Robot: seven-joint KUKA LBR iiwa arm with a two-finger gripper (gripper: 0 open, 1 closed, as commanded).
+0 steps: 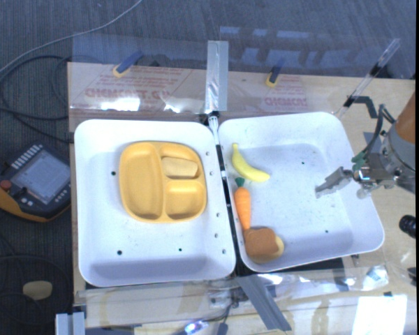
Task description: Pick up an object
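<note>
camera view, slanted down from above: the metal two-finger end effector (342,180) sits at the right side of the right-hand shallow white plastic bin (335,128), low over its floor near the right wall, with one grey finger (329,183) reaching left toward the bin's middle. i cannot tell how the fingers are set, and nothing shows between them. behind it, the grey arm (398,162) comes in from the right edge, an orange patch on it at the top.

the floor just around the end effector is bare white. well apart from it, along the bin's left wall, lie three things: a small yellow plastic banana (247,166) at the top, curved and pointing down-right; below it an orange toy carrot with a green tip (242,204), lying lengthwise beside the wall; and at the lower left corner a rounded tan bread-like piece (263,242), just touching the carrot's lower end.

the left-hand shallow white bin (98,257) touches the right one along a central seam and holds a yellow divided plastic tray (150,183), with a tan block (179,167) in its upper right compartment.

both bins rest on a pale wooden counter (160,86). on the dark carpet to the left lies a handheld control pendant with a grey screen (29,183).
</note>
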